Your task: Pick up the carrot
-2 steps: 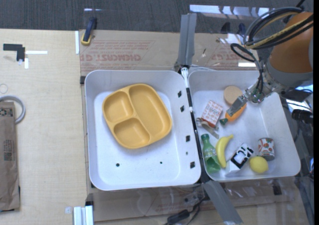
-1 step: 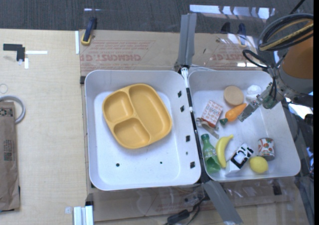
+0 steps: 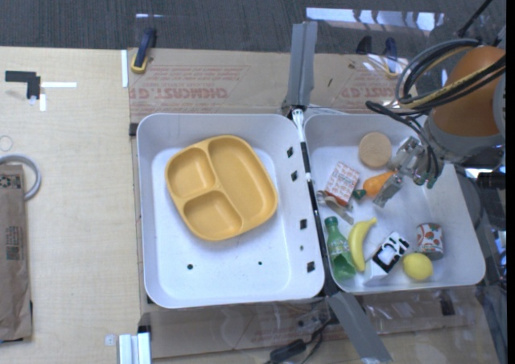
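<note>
A: Wooden surface (image 3: 64,193) runs under two white bins set side by side, their inner edges touching at the middle.

B: How much room in each?

A: Left bin (image 3: 161,274) carries one yellow divided plate (image 3: 221,187), with bare floor along its near side. Right bin (image 3: 459,217) is crowded: one round cookie (image 3: 375,149), one carrot (image 3: 376,184), one small red and white box (image 3: 343,183), one green bottle (image 3: 338,254), one banana (image 3: 360,241), one black and white block (image 3: 389,253), one lemon (image 3: 418,266), one printed can (image 3: 430,239). Open floor shows mostly at its near right and far left corners.

B: And the carrot?

A: It lies in the far half of the right bin, just near of the cookie and right of the box. The fingers (image 3: 394,185) come down at its right end, one touching or just beside it; I cannot tell whether they grip it or how wide they stand.
</note>
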`<control>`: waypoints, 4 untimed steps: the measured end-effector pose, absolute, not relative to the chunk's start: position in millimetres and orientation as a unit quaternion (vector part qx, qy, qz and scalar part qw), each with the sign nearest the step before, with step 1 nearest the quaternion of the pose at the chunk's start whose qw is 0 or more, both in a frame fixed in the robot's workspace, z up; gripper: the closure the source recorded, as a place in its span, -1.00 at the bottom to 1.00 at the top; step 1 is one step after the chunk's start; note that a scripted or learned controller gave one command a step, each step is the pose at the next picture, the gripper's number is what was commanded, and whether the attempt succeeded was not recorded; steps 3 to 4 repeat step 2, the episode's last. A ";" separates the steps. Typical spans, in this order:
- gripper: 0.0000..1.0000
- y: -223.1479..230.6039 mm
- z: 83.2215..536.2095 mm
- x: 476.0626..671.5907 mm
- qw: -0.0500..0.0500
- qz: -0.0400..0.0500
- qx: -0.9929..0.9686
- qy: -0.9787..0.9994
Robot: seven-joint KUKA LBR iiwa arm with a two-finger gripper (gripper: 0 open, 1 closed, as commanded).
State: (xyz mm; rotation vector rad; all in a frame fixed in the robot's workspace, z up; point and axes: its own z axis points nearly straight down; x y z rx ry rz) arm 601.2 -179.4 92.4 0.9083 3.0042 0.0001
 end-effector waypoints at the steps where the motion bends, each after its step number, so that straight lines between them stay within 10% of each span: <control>1: 1.00 -180.6 103.4 602.6 0.005 0.000 0.291 0.957; 2: 1.00 -134.6 204.7 615.7 0.002 0.000 0.225 0.974; 4: 1.00 -134.6 204.7 615.7 0.002 0.000 0.225 0.974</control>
